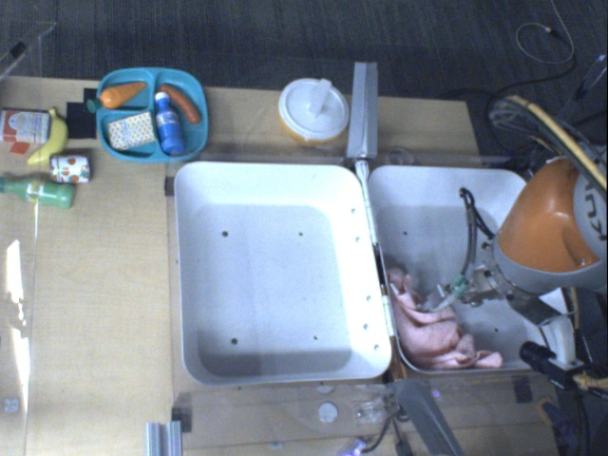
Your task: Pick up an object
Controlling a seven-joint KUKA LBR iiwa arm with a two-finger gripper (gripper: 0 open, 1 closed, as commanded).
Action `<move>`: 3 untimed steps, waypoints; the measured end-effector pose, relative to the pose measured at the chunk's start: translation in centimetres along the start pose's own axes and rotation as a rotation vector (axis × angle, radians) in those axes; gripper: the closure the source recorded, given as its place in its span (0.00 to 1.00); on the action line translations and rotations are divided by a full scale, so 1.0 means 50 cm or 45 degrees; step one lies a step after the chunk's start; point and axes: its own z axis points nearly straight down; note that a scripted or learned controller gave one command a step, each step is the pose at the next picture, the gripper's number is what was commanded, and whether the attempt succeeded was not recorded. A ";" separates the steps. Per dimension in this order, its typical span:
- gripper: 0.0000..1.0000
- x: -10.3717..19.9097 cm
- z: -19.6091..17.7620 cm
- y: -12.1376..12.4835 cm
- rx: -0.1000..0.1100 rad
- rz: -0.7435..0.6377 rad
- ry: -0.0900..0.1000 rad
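Note:
A crumpled pink cloth (429, 326) lies in the front left corner of the right bin (427, 202). The arm, grey with an orange band (551, 221), reaches in from the right. Its gripper (446, 295) is low over the cloth's upper right edge, touching or just above it. The fingers are small and dark against the cloth, and their spacing is too small to make out. Nothing is visibly lifted.
The left bin (275, 269) stands beside the right one, a metal divider (361, 112) behind their shared edge. Behind sit a white lidded cup (313, 109) and a blue tray (152, 114) of toy food. Small toys (47, 164) lie far left. Cables (518, 112) hang at right.

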 end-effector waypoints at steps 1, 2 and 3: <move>0.00 0.018 0.040 0.061 -0.010 -0.133 -0.006; 0.00 0.023 0.039 0.025 -0.022 -0.127 -0.010; 1.00 0.024 0.015 0.031 -0.029 -0.129 -0.011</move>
